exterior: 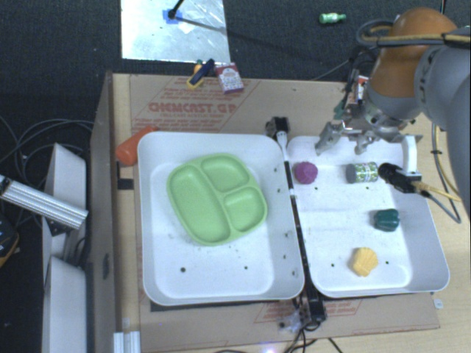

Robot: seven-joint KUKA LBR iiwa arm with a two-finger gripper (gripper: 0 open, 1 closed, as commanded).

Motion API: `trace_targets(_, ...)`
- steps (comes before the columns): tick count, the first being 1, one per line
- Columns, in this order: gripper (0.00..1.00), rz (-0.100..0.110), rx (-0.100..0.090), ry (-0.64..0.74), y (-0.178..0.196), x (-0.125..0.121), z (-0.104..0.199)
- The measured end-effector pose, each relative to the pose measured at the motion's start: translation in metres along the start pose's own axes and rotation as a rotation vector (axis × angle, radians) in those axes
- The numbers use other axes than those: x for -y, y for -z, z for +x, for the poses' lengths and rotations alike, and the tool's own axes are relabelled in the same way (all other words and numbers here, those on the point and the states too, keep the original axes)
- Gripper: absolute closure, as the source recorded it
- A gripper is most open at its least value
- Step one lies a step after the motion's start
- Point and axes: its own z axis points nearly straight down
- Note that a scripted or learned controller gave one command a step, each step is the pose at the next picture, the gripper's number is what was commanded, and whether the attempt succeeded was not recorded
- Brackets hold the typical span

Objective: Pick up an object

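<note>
End effector [341, 145] near right bin [412, 274] rim

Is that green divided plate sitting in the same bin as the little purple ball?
No, the green plate lies in the left bin; the purple ball is in the right bin.

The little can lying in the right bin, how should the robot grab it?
Probably from straight above, fingers closing across the can on its round sides, not its ends. It lies on its side, long way left to right, with bare bin floor in front and behind. The gripper hangs close, up and left.
</note>
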Motion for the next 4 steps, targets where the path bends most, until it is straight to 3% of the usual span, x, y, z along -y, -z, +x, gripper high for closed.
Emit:
trace_targets(1,0.00,0.001,0.000,-0.002,-0.105,-0.009,-0.009)
trace_targets(3,0.00,0.000,0.001,-0.002,-0.105,0.000,-0.015)
trace_targets(4,0.00,0.000,0.002,-0.002,-0.105,0.007,-0.051)
